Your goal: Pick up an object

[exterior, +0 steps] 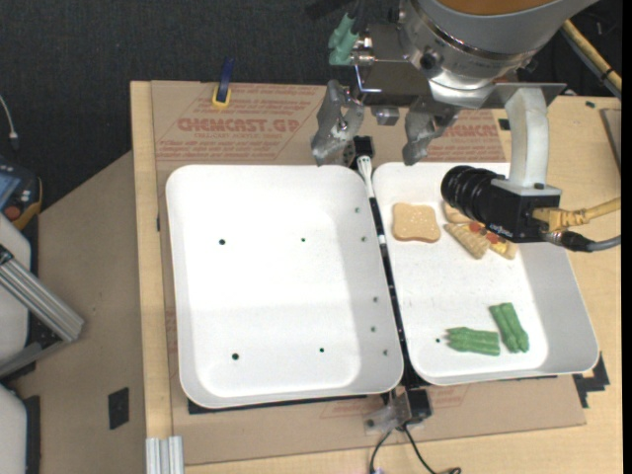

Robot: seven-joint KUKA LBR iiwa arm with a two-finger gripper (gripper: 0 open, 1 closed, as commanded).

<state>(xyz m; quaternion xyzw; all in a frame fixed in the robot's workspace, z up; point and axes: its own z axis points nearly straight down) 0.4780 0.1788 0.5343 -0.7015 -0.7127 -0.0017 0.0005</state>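
White plastic, two bins side by side. Left bin [267, 294] bare but for dark dots. At 12 o'clock, above the seam btwn bins, the gripper [377, 138] hangs w/ fingers spread, nothing btwn them. Right bin [553, 304] holds the goods: bread slice [416, 223] near its top-left corner, a pale stick [472, 238] beside it, two green pods [491, 334] at 5 o'clock. Bread's nearest, lying toward 5 o'clock from the jaws, roughly square, no real long axis.

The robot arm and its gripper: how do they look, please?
The arm is grey with a broad orange band above the wrist. The gripper has two grey metal fingers under a dark block, with a green part and thin black cables beside it.
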